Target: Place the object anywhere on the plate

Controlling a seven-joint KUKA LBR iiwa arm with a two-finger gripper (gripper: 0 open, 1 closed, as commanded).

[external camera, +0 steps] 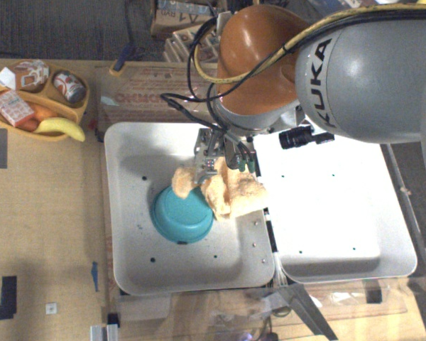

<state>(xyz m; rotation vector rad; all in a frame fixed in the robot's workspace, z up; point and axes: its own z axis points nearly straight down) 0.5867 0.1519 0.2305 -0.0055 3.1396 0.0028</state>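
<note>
- White left bin [128, 261]: landmark for all notes below; its near wall runs along the bottom of the view.
- Teal plate [182, 217]: round, lying on the floor of the left bin, a little toward the near side of the middle.
- Tan cloth-like object [231, 194]: crumpled, lying in the left bin; one end overlaps the far rim of the plate, the bulk is on the bin floor beside the plate, toward the right bin.
- Gripper [214, 163]: directly over the far part of the object, in the left bin's far half. Fingers point down into the cloth; cannot tell whether they are spread or pinching.
- Right bin [341, 212]: white, touching the left bin along its right wall.
- Arm [355, 77]: grey with an orange band, over the far edge of both bins.
- Yellow tray [39, 105]: on the bench beyond the left bin's far-left corner, well apart, holding a banana [60, 127] and small packets.
</note>
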